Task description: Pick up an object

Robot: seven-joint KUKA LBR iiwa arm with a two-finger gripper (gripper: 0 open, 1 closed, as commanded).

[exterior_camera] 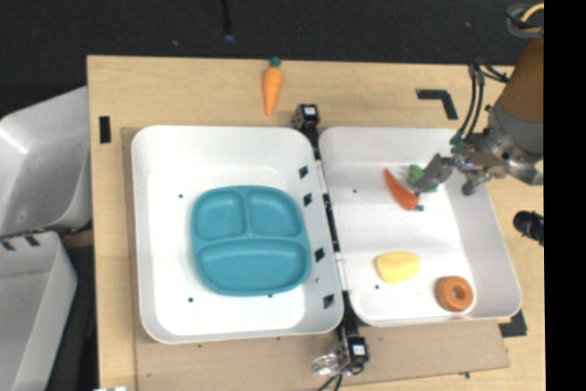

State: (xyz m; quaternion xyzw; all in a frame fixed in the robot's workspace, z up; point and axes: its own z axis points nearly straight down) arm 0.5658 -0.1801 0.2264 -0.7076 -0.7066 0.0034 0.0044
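Observation:
My gripper [450, 180] hangs over the upper right part of the right bin [362, 162]. Its two fingers stand apart, so it is open with nothing between them. The left fingertip [430, 179] is just right of a red pepper [399, 189] with a green stem, which lies on the bin floor. Lower in the same bin lie a yellow lemon-like piece [397, 266] and a brown doughnut [454, 293].
The left bin [156, 197] holds a blue divided plate [249, 239]. An orange carrot [272, 86] lies on the wooden bench behind the bins. The arm's orange band [524, 92] rises at the right edge.

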